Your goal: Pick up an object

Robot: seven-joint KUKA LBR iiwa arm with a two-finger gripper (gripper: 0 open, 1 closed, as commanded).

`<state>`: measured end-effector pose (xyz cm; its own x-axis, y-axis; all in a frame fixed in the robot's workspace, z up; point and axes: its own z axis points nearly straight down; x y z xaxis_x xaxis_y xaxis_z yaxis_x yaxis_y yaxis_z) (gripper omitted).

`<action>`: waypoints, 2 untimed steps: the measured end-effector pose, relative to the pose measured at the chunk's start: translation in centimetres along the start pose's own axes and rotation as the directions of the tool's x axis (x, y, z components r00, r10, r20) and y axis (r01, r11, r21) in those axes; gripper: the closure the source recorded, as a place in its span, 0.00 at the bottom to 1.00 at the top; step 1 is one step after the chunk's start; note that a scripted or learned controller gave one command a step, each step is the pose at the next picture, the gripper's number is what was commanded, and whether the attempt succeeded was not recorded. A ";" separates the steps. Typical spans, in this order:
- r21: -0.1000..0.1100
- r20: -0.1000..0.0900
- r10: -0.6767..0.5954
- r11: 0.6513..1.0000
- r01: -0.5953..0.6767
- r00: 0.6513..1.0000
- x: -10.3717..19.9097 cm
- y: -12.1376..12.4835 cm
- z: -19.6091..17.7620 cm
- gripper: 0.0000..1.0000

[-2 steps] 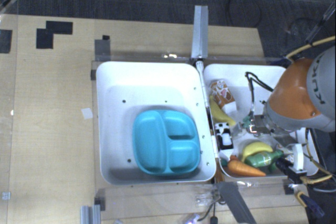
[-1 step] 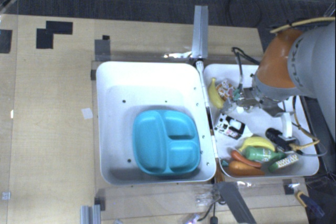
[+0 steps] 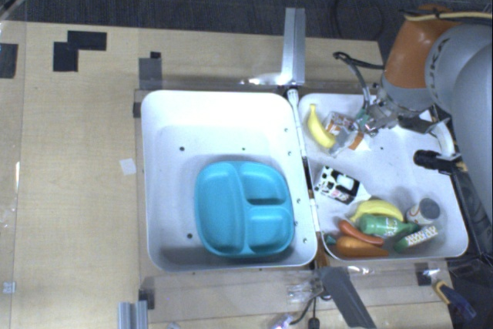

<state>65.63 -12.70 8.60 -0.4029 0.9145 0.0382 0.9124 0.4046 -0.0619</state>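
- The arm [image 3: 454, 58] comes in from the right side and bends down over the far part of the right bin [image 3: 400, 158].
- The gripper [image 3: 368, 119] is low in that bin, just at a small clear packet [image 3: 339, 123] with orange on it. If the fingers are apart or together, I cannot tell; the packet and the gripper's own body hide them.
- A yellow banana [image 3: 318, 127] lies just left of the packet, near the wall between the two bins.
- A small black and white box [image 3: 337, 185] lies nearer than the packet, toward the middle of the right bin.
- In the near corner of the right bin there is a heap: a second banana [image 3: 377, 208], a green vegetable [image 3: 379, 226], an orange carrot [image 3: 358, 245], a dark can [image 3: 425, 210] and a green wrapper [image 3: 416, 237]. These touch each other and are well apart from the packet.
- The left bin [image 3: 223, 108] holds a blue divided tray [image 3: 245, 208], lying flat in its near half.
- Both bins stand on the pale wood surface [image 3: 69, 181].
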 end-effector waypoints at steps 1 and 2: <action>0.011 -0.005 -0.009 1.000 0.009 1.000 0.3 -0.2 -0.7 1.00; -0.072 0.037 0.062 0.996 -0.059 0.997 6.9 3.0 -10.1 1.00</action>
